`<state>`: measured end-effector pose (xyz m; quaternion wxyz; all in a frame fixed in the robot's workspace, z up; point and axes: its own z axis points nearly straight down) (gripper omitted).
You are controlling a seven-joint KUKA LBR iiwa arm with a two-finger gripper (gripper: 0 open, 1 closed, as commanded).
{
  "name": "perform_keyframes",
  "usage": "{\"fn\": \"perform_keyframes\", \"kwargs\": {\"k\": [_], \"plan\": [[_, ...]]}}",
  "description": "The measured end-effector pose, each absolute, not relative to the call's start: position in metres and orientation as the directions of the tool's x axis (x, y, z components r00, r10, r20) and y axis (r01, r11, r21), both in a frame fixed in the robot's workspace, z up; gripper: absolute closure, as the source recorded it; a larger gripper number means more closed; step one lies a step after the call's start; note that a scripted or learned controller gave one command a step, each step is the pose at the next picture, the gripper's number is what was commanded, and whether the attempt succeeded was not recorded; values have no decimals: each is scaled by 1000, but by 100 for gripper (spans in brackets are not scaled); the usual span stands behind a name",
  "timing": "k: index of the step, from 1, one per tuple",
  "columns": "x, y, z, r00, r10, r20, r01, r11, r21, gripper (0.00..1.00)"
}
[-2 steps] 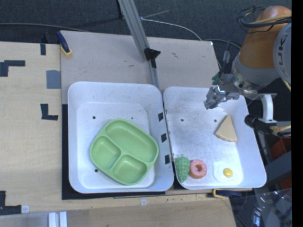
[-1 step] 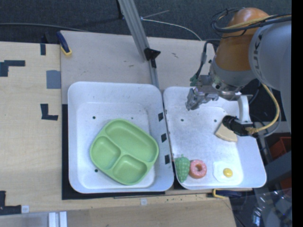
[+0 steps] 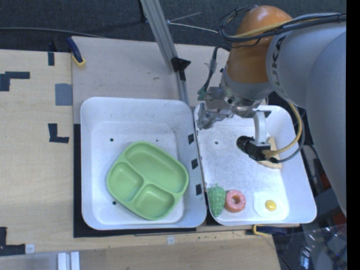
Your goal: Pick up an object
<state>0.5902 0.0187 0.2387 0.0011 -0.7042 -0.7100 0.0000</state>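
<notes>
Approach stage: gripper (image 3: 209, 116) poised over far-left corner of right bin (image 3: 292, 167) (jaw state impossible to tell). Pink donut (image 3: 234, 201) at near edge, untouched. Next: travel nearward, descend.

left bin (image 3: 93, 151): green tray (image 3: 147, 180) takes most of the floor; bare strip along the far wall and left side. right bin (image 3: 301, 198): middle floor open. arm (image 3: 281, 44) and gripper (image 3: 211, 117) crowd its far left corner. near edge blocked by green toy (image 3: 216, 199), donut (image 3: 235, 201), egg (image 3: 270, 205) in a row.
</notes>
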Motion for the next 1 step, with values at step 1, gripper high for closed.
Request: {"fn": "perform_keyframes", "kwargs": {"k": [1], "plan": [[606, 73, 243, -8, 1000, 2, 1000, 8, -1, 100]]}}
